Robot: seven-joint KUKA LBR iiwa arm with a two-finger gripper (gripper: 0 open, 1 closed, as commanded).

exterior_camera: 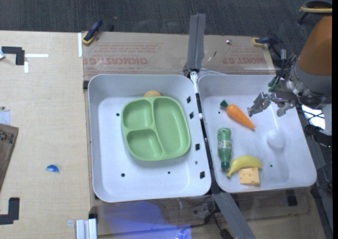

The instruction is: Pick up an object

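Nearest the camera, well below and to the left of the jaws [270, 103], a yellow banana [243, 164] curls along the front of the right bin [296, 180], touching a wedge of toy cheese [250, 176] that lies just beneath it; both lie flat on the bin floor, loose, as things tipped in for grasping. Just left of them a small green bottle [224, 147] lies on its side, its cap pointing toward the front edge, close to the wall between the bins. Below the jaws and only slightly left, a small white object [275, 138] lies by itself; it is pale against the white floor and its kind cannot be told. Closer still, just left of the jaws and a little lower, a toy carrot [240, 116] lies slantwise with its green top toward the rear wall. It looks like the nearest candidate for the pick. The jaws hang above the rear right part of that bin with the fingers spread apart and nothing between them, so no object is held yet. Far to the left, in the left bin [105, 143], a green divided plate [156, 128] lies flat, and a small yellowish thing [152, 94] peeks out behind its far rim. Both bins stand on the desk [42, 106].
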